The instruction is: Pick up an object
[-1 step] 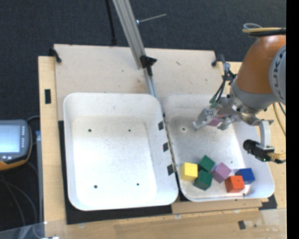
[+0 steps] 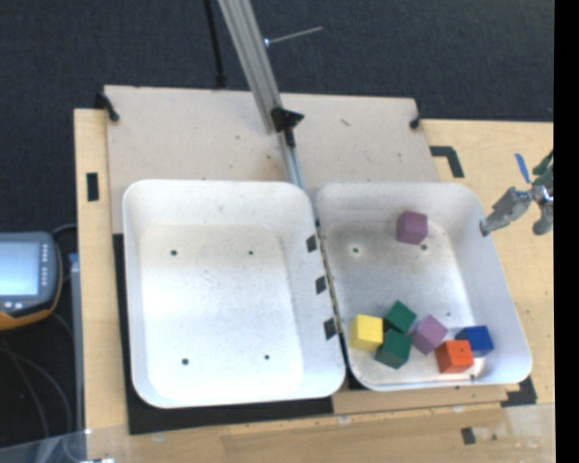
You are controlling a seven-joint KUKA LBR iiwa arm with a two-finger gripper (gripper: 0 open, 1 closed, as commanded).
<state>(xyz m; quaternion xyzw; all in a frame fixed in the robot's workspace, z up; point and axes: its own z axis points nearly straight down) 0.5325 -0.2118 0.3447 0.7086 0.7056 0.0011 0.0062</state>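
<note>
The right bin (image 2: 482, 258) holds several small blocks. A purple block (image 2: 412, 227) lies alone near its far side. Clustered at its near side are a yellow block (image 2: 368, 331), two green blocks (image 2: 400, 314) (image 2: 393, 348), a second purple block (image 2: 429, 333), a blue block (image 2: 477, 339) and an orange block (image 2: 454, 356). My gripper (image 2: 517, 222) hangs at the view's right edge, just outside the right bin's far right rim. Its fingers stand open with nothing between them. It is well right of the lone purple block.
The left bin (image 2: 135, 258) stands beside the right one. A slanted metal rail (image 2: 253, 56) comes down from the top to the gap between the bins. A grey device (image 2: 14, 273) sits off the bench at the left.
</note>
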